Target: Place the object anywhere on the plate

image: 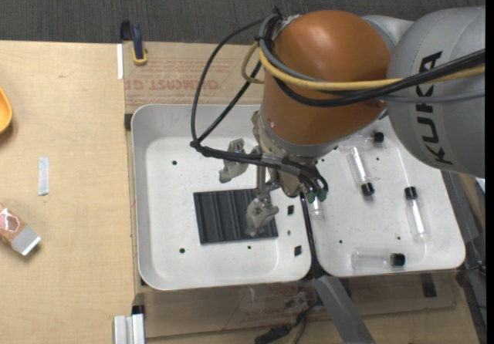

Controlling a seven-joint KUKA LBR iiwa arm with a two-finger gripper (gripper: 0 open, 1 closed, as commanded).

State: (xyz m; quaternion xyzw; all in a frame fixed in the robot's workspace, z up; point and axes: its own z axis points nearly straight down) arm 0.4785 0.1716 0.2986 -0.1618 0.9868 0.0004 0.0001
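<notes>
Hanging over the left of two white bins (154, 180), the gripper (261, 211) sits above one dark ribbed plate (224, 217); whether it grips anything cannot be told. Four clear tubes with black caps (360, 173) lie in the right bin (432, 258). "KUKA" reads on the grey arm (440, 103).

Glossy orange band (328, 65) — matt white plastic bins (154, 180).

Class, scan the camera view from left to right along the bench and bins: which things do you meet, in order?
Orange object at the edge → small grey strip → dark ribbed plate → gripper → clear tubes with black caps.
</notes>
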